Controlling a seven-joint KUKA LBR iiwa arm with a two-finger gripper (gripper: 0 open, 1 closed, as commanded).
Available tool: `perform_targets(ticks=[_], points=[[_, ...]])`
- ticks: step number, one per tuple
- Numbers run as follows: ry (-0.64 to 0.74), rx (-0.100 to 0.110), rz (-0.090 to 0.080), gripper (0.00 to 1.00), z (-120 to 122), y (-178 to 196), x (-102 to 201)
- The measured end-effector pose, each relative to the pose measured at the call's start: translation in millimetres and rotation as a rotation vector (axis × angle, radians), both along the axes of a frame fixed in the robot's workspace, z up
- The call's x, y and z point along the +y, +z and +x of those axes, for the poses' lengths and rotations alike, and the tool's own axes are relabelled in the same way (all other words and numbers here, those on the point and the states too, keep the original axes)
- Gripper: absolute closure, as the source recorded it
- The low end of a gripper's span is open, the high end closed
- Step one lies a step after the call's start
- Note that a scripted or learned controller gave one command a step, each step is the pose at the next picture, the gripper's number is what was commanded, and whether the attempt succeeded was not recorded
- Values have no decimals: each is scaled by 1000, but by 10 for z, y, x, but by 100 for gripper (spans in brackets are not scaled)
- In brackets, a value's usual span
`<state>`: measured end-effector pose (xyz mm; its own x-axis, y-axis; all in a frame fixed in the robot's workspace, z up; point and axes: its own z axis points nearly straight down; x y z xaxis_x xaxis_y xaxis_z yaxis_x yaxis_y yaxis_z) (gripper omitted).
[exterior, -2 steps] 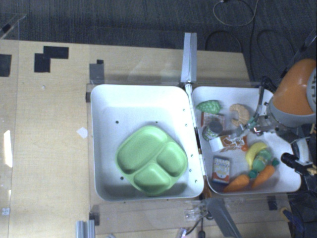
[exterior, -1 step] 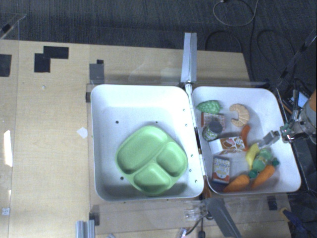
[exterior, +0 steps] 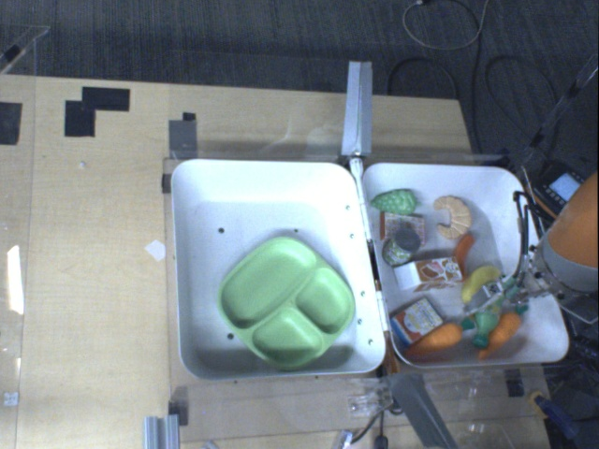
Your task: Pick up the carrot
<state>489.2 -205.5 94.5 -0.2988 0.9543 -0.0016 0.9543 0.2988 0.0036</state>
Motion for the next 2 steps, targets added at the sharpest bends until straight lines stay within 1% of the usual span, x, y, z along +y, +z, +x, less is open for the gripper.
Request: perform_targets(ticks=[1,2], points=[[231,-2,-2,0,-11,695,-1],[288,-7,-4,0,9,-53,-6]])
